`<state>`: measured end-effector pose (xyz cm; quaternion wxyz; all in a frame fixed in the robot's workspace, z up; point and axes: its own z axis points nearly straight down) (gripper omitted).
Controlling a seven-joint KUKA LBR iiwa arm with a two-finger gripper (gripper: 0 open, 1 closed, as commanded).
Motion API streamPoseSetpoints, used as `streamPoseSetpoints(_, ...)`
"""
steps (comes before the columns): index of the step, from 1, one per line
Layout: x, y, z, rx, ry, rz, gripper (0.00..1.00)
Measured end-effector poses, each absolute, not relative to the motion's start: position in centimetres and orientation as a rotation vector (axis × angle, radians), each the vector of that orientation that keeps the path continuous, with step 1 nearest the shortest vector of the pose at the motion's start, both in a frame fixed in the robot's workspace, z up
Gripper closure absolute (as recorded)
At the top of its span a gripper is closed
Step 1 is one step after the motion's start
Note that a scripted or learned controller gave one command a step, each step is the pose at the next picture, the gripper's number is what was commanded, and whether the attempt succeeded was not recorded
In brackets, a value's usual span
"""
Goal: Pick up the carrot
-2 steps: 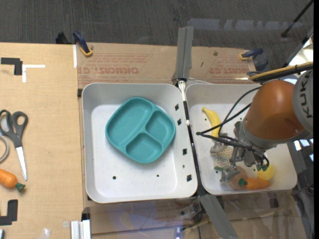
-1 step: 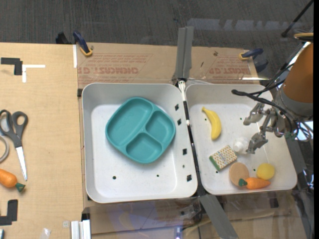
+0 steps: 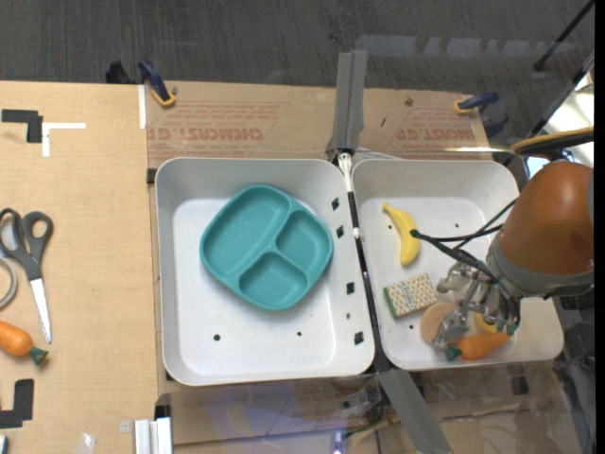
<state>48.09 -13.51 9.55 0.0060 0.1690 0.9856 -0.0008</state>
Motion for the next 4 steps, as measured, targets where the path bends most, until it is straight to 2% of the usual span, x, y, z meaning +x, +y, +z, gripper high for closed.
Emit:
streamPoseSetpoints(1, 47.8, -14.3, 9.2, 0.966, 2.986, 0.0, 0.0)
streamPoseSetpoints(2, 48.0, -14.3, 10.1, 0.962, 2.985, 0.0, 1.0)
streamPoseSetpoints(3, 49.0, -10.2, 9.1, 1.642, 2.677, -0.003, 1.0)
streamPoseSetpoints(4, 51.1, -2.2, 19.1, 1.999, 2.424, -0.004, 1.0)
